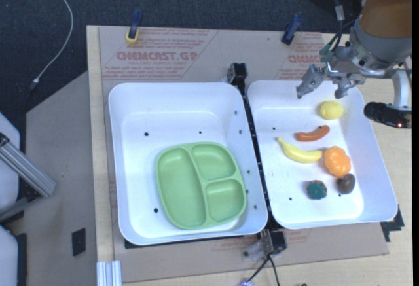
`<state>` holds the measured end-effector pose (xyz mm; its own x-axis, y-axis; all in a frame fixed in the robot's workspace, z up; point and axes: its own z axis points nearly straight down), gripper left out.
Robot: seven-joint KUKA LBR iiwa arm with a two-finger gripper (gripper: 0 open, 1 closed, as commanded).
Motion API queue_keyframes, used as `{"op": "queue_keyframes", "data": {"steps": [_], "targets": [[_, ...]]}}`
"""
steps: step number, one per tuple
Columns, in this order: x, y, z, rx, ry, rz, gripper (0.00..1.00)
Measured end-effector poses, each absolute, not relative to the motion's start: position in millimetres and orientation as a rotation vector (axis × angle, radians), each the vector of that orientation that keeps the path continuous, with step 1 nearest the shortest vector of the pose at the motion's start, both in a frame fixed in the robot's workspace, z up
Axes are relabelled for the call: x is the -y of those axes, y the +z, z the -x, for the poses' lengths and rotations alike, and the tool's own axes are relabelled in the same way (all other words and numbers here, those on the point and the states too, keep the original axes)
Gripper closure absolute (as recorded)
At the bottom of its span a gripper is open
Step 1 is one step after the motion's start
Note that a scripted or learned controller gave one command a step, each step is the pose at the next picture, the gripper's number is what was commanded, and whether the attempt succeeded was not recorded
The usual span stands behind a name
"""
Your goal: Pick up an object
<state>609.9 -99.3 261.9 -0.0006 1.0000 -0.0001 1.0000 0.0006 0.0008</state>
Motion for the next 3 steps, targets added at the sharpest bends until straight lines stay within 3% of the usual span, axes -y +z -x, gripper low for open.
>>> {"op": "queue_keyframes", "data": {"steps": [2,3], "targets": [[101,157,-600.3,-2.224,-0.007,-2.227,0.00],[101,112,-606.2,-2.224,-0.005,-2.225,0.00]]}}
